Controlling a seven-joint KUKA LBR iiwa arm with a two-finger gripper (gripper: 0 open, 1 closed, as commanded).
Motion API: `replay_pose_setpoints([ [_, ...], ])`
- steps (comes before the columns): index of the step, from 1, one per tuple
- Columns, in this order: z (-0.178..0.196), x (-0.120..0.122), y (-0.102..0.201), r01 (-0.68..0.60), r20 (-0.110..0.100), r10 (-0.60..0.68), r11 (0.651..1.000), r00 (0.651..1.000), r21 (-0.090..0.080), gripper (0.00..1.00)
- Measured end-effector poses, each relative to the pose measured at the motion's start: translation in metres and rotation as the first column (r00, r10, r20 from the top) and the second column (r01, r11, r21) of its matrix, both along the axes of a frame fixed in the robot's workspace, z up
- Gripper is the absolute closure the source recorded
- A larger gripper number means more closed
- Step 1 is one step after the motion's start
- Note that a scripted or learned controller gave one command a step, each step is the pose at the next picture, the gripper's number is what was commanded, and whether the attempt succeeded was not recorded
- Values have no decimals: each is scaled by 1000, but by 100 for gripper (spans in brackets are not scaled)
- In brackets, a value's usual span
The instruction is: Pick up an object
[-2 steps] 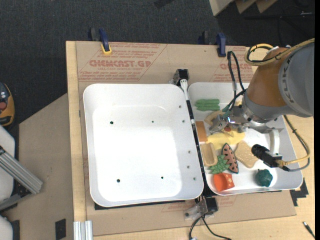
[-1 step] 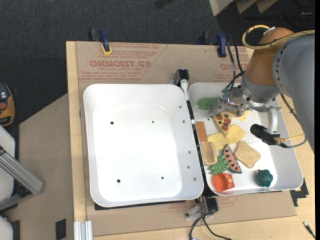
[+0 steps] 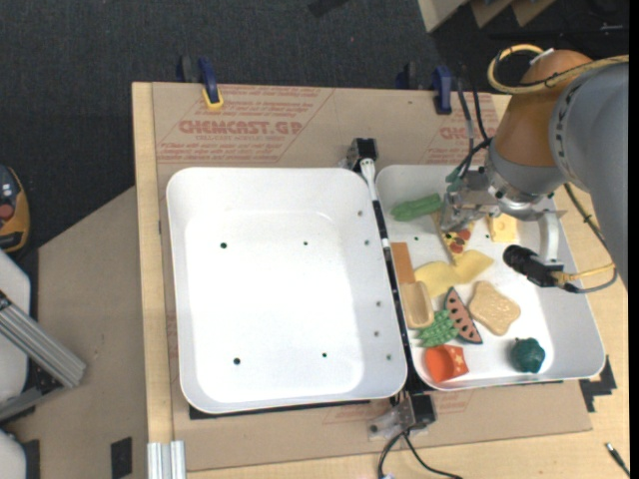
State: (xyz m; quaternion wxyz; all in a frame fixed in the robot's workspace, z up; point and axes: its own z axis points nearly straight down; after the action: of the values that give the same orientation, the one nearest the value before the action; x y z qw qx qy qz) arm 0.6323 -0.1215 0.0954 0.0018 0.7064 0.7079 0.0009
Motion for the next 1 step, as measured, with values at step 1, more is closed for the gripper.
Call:
replay_pose_setpoints([
  [1, 12, -7, -13, 3, -1, -3, 1000, 1000, 0, 100],
])
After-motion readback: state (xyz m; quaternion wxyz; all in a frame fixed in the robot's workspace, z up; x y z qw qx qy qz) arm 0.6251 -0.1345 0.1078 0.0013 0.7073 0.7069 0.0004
